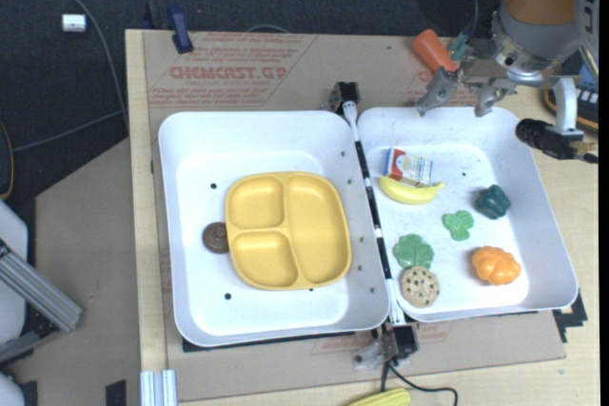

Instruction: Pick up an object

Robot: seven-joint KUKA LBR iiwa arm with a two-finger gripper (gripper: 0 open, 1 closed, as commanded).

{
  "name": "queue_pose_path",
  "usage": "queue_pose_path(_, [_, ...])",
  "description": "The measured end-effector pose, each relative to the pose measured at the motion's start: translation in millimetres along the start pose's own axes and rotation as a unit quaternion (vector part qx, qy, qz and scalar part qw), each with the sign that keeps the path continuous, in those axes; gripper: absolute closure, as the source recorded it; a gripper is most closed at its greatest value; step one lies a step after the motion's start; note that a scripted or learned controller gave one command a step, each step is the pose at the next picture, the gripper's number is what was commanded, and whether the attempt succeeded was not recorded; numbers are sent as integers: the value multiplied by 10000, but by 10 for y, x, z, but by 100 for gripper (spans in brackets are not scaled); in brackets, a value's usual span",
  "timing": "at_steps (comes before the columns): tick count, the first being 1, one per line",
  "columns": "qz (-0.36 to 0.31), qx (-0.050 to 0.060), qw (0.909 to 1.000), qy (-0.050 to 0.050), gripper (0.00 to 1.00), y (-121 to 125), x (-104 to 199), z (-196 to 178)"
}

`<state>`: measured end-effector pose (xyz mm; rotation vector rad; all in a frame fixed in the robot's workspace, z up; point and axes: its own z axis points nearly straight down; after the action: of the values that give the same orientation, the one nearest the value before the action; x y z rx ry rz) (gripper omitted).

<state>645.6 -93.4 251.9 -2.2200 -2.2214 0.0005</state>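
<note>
Gripper (pixel 463 95) is hanging over the far rim of the right bin (pixel 542 190), jaws spread apart and gripping nothing. You are looking at all the candidates lying loose in that bin, well short of the fingers: a small carton (pixel 409 166) touching a banana (pixel 411 192), a green leaf piece (pixel 459 224), a dark green pepper (pixel 493 202), an orange pepper (pixel 496 265), a second green piece (pixel 414 251) and a cookie (pixel 419 285) just below it.

Risks, as I am judging them: carton and banana are sitting so close that a descent there is likely catching both or nudging one aside. The flat cookie and leaf pieces are offering little for the fingers to bite. A drop straight down from here is landing on the rim or on bare floor.

Left bin (pixel 181 204) is holding a yellow divided tray (pixel 285 230), and a brown disc (pixel 216 237) is peeking out, partly tucked under the tray's left edge; you cannot tell what it is. The arm's upper body is running off the top right corner. Carton printing is too small to read.
</note>
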Motion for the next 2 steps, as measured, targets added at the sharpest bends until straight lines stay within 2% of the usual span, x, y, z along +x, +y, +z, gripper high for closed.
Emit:
queue_pose_path(1, [7,12,10000,1,0,-365,-114,1527])
queue_pose_path(2, [-4,-47,10000,3,0,241,-62,1623])
